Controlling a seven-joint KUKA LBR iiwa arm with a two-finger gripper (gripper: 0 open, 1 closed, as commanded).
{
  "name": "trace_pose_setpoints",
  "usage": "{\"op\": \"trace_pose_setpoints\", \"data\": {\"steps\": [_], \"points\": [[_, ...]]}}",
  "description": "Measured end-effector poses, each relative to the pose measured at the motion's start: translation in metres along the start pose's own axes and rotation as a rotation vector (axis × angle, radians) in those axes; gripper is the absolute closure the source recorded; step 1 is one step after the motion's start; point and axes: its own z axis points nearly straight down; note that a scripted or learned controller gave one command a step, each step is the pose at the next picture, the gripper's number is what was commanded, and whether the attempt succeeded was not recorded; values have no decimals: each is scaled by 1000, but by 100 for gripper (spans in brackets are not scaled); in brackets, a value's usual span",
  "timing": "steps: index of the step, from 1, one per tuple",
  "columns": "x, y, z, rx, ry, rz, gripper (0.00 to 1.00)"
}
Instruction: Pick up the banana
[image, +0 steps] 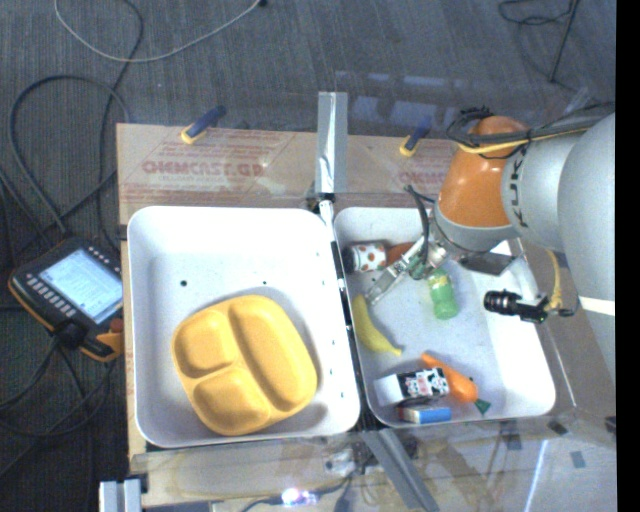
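Yellow and gently curved, the banana lies loose on the floor of the right bin, close to that bin's left wall and about midway along it. Just above it hangs the gripper, its metal fingers pointing down and to the left toward the fruit; whether they are apart or together cannot be told from this angle, and nothing shows between them. Beside the gripper, toward the bin's far left corner, sits a small white and red item. A green bottle lies near the bin's middle, to the right of the gripper. Nearer the front wall rest a carrot, a small dark box touching it, and a white and blue block. In the left bin lies a yellow divided tray.
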Motion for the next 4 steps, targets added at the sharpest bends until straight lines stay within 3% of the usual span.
{"op": "trace_pose_setpoints", "data": {"steps": [1,2,3,4], "points": [[23,-23,-1,-4,1,243,0],[38,-98,-2,3,2,905,0],[41,-46,-1,4,-4,674,0],[45,-39,-94,15,5,617,0]]}}
